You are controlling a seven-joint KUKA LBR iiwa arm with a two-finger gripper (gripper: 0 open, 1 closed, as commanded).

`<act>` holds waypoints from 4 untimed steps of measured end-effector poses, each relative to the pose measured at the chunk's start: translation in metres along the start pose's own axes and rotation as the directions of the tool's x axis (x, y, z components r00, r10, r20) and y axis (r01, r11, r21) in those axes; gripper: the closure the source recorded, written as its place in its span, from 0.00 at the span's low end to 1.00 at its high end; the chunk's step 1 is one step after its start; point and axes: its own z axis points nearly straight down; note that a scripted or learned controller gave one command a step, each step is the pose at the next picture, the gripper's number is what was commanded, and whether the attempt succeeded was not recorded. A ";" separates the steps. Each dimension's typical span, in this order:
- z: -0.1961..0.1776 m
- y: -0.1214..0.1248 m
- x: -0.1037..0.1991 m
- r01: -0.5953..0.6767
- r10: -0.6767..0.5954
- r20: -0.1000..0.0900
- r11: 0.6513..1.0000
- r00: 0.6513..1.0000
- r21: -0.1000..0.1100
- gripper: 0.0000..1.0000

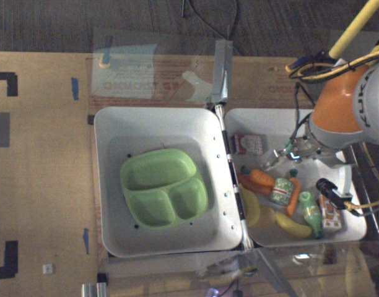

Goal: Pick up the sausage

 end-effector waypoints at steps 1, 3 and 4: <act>-0.104 -0.038 -0.019 -0.371 0.371 0.001 0.929 0.929 0.007 0.00; 0.001 0.002 -0.040 -0.473 0.473 0.003 0.881 0.881 0.003 0.00; -0.010 0.002 -0.041 -0.473 0.473 0.007 0.881 0.881 0.000 1.00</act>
